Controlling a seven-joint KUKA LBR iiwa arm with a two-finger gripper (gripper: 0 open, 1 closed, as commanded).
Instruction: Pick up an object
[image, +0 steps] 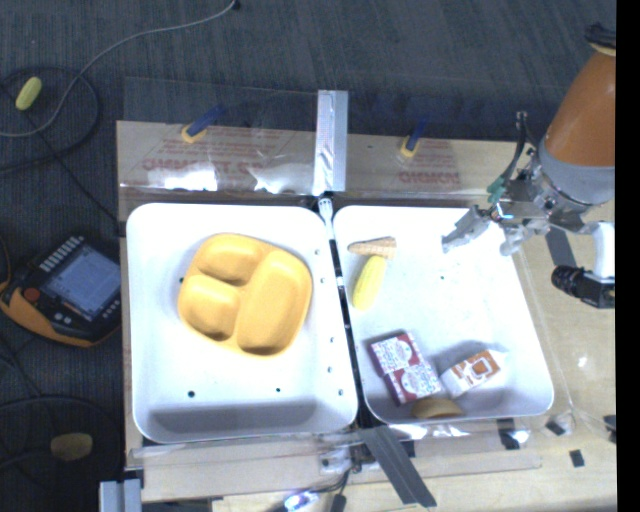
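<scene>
My gripper (489, 234) hovers over the far right part of the right bin (520, 330); its two fingers stand apart with nothing between them. In that bin lie a small yellow corn-like piece (368, 281), a tan stick (372, 245) just behind it, a red-and-white packet (405, 366), an orange-and-white carton (472, 372) and a brown lump (437, 407) at the front wall. All of them sit to the left of and nearer than the gripper. A large yellow lumpy object (245, 293) lies in the left bin (160, 400).
An upright metal strip (332, 140) rises behind the seam between the bins. A teach pendant (70, 290) lies on the floor to the left, among cables. The arm's orange band (592, 110) and grey wrist stand over the bench's right edge.
</scene>
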